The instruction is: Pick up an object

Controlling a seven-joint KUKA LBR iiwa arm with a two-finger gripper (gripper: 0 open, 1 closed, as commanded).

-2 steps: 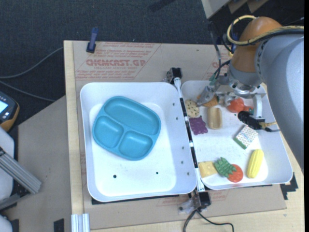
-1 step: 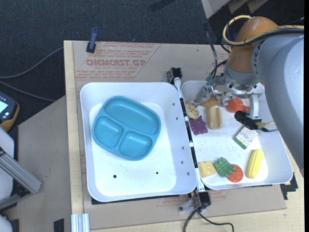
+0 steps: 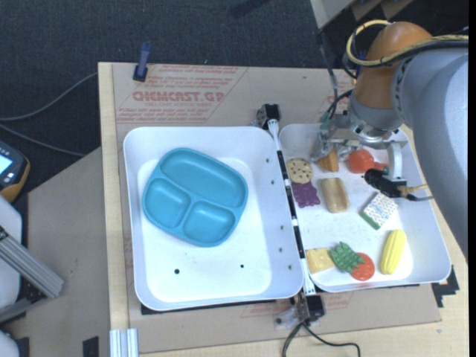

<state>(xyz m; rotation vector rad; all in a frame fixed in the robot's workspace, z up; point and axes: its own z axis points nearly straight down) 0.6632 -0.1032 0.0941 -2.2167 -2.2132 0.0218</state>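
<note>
Camera view: gripper (image 3: 332,149) lowered over the right bin (image 3: 428,266).
Jaw state could not be told; a glossy blue three-compartment plate (image 3: 195,196) lay in the left bin (image 3: 223,274).

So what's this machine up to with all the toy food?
A robot arm reaches in over the right bin, its tool low at the far end, near a cookie and a red piece. Nothing shows in its grip. The left bin holds a blue plate.
</note>
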